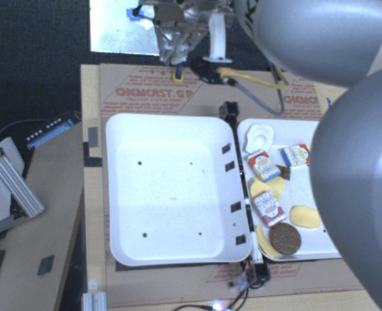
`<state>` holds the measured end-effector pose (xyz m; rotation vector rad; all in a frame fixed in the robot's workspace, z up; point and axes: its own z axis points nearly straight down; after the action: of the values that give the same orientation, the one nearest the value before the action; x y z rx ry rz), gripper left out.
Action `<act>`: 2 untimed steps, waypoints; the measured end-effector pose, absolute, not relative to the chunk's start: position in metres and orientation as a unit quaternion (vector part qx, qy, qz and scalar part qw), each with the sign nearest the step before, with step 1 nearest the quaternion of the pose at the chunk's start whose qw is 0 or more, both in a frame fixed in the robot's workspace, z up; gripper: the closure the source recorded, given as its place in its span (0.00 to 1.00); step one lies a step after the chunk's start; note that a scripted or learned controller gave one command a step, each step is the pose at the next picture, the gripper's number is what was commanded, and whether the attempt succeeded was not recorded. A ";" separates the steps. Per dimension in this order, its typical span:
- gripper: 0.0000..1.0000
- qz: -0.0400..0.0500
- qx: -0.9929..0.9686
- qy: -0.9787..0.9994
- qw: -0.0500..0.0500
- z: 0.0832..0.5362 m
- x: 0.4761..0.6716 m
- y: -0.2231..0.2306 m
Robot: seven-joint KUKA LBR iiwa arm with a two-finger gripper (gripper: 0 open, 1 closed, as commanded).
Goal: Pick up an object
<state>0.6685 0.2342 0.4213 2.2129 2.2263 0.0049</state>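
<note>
We see the tool (176,56) at the top of the frame, far from the snacks in the right bin (310,254); its grip we cannot tell. The crowded packets (266,206) risk a slipped grab.

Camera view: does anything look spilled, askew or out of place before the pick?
Nothing looks spilled or damaged. The objects, including the brown disc and small cartons, lie crowded in the right bin. One oddity: the claw is over the bench beyond the left bin, away from all objects.
</note>
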 end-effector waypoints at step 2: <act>1.00 0.001 0.705 0.709 0.001 0.443 0.669 0.234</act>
<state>0.6686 0.2341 0.4433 2.2142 2.2267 0.0032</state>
